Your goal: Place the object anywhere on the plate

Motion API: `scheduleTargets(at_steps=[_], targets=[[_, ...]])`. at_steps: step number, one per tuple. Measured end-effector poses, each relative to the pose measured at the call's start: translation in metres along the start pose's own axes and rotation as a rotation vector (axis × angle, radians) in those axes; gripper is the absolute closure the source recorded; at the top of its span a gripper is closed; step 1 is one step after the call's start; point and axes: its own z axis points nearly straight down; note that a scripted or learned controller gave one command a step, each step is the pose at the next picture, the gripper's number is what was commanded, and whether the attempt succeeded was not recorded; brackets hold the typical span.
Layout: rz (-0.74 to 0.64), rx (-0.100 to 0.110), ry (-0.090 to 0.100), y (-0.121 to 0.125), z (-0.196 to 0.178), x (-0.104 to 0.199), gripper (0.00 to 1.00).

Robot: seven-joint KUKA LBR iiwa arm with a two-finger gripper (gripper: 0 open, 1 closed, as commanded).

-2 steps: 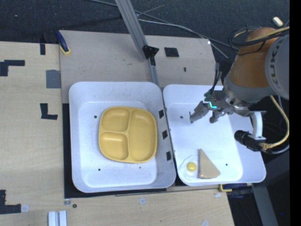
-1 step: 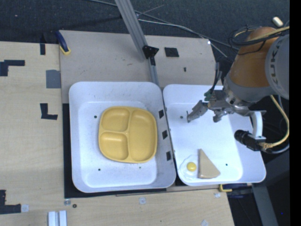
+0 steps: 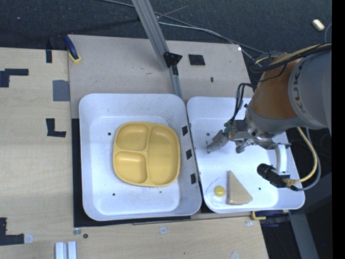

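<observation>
The table (image 3: pixel 129 63) is carrying two white bins side by side, and the grey arm (image 3: pixel 294 93) is reaching in from the right over the right bin (image 3: pixel 200 112). The left bin (image 3: pixel 91 144) is holding a yellow plate (image 3: pixel 146 154) with three compartments, lying flat and bare. The gripper (image 3: pixel 229 143) is hanging above the middle of the right bin with its two fingers spread apart and nothing between them, so it is grasping nothing. The task's object, a tan wedge (image 3: pixel 237 190), is lying flat near the front edge of that bin, well apart from the gripper, with a small yellow ball (image 3: pixel 219 190) just beside it on the left. The wedge's long axis is running roughly front to back, its narrow tip pointing away toward the gripper and its broad end facing the bin's front wall. The likely trouble: fingers closing across the tapered sides could squeeze the wedge out, the ball sitting so close could get knocked or caught instead, and the front wall is crowding the approach.
</observation>
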Motion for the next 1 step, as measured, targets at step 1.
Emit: scheduleTargets(at_steps=[1], targets=[[0.000, -0.001, 0.000, 0.0079, 0.0593, -0.0001, 0.00]])
